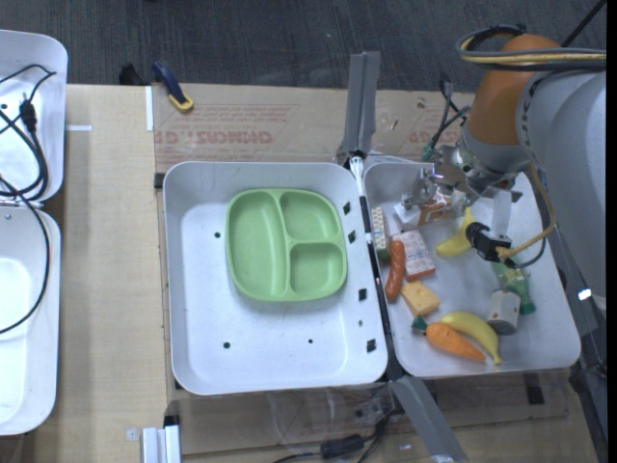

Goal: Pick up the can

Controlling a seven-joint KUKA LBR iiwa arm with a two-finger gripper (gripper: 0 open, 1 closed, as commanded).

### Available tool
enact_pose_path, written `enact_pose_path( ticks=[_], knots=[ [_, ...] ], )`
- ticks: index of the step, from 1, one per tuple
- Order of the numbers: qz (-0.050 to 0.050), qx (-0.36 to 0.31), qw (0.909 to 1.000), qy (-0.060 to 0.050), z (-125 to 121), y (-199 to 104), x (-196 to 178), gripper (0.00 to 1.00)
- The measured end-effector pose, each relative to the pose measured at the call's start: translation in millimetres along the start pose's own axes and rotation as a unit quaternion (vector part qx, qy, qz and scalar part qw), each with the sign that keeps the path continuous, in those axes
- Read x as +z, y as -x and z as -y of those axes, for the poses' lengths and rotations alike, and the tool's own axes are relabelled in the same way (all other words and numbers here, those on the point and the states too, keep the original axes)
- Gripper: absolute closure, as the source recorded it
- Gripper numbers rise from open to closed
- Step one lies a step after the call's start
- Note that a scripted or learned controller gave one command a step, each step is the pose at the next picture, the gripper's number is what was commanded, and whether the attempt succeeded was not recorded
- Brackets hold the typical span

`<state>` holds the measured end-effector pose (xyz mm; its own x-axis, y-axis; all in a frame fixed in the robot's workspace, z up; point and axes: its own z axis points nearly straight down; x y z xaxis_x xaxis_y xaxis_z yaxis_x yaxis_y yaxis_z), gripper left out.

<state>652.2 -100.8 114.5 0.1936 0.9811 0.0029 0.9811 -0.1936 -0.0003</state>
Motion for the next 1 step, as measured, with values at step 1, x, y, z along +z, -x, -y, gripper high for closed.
enact_pose_path(
  ticks=[1],
  knots=[
    [0.003, 0.081, 0.9967, 0.000, -0.4, -31.9, -83.1, 1.00]
  ],
)
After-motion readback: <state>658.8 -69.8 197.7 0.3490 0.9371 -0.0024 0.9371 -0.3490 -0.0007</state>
